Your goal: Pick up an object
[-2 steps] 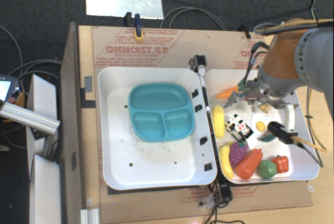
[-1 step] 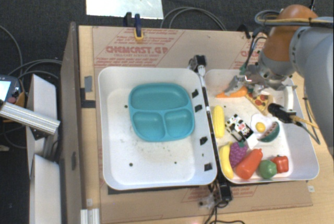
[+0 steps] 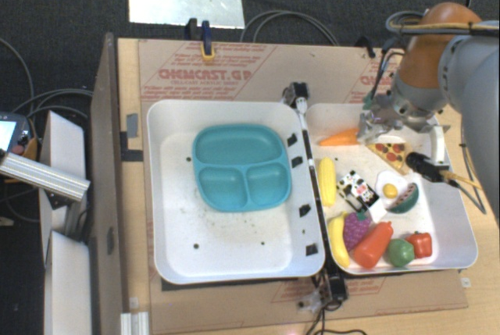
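The tool hung low in the right bin, beside the carrot and just above the pizza slice (whether it was apart or together, I couldn't tell). A blue tray sat in the left bin.

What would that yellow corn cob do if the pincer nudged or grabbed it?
The corn looks round and long, so it would probably roll sideways if nudged. It seems a smooth plastic toy, likely stiff, light and a bit slippery. Lying close to the bin wall, it may be awkward to grab.
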Available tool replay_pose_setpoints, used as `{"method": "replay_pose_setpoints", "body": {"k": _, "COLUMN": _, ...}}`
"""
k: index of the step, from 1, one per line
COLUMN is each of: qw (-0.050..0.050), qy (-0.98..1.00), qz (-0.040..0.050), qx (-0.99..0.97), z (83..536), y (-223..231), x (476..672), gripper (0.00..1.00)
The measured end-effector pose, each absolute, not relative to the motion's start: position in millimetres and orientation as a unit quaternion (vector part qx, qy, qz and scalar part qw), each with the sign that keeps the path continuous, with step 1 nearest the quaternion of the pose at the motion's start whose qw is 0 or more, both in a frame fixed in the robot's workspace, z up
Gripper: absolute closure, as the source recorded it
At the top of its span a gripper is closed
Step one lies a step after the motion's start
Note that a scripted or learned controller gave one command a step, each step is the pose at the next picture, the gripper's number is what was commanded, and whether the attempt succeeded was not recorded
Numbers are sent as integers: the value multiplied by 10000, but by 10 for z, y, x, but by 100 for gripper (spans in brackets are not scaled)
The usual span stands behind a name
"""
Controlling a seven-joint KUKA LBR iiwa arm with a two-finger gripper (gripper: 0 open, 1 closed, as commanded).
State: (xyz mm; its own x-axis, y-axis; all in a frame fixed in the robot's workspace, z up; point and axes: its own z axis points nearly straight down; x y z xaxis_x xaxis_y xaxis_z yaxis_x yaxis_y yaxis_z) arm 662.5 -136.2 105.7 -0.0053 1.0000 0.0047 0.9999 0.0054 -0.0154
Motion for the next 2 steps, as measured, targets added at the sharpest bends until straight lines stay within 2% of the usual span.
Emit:
{"method": "replay_pose_setpoints", "body": {"k": 1, "qw": -28, "qy": -7053, "qz": -2, "qx": -7089, "z": 1803, "y": -1938, "x": 6034, "gripper": 100}}
{"method": "replay_pose_setpoints", "body": {"k": 2, "qw": -25, "qy": -7100, "qz": -22, "qx": -7042, "z": 2026, "y": -1580, "x": 6410, "gripper": 100}}
